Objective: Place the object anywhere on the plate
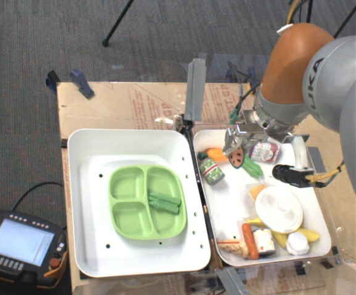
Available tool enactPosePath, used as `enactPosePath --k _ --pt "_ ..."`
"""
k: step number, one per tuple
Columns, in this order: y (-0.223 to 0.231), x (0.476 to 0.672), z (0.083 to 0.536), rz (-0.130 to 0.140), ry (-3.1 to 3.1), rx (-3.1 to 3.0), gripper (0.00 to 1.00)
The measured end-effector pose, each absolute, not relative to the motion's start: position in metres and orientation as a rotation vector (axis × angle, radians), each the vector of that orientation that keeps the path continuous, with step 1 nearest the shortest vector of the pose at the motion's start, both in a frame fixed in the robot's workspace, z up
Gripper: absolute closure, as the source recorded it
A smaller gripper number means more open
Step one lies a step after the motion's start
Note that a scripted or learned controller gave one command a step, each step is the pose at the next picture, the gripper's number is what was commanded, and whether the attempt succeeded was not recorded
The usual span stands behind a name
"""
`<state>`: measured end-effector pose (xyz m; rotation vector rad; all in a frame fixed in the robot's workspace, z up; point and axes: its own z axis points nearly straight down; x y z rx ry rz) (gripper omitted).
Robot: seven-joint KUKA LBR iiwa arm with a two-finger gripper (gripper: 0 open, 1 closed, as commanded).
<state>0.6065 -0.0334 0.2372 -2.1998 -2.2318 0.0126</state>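
Grey KUKA arm (pixel 334 72), orange band, black lettering, yellow cables

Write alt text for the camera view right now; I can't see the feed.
The arm's gripper hangs over the right bin, above toy food by its far edge. In the left bin sits a green divided plate with a green bean-like piece already on it.

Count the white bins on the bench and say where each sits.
2. The left bin holds the green plate. The right bin holds mixed toy food, with the end effector over its far end.
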Motion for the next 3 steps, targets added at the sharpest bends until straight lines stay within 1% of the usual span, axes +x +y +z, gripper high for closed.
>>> enactPosePath --k 1,2,3 --pt "0.012 0.536 0.252 0.01 -2.13 -2.301 1.0" --pt "0.107 0.521 0.224 0.015 -2.332 -2.094 1.0" --pt "0.106 0.521 0.225 0.014 -2.331 -2.098 0.0"
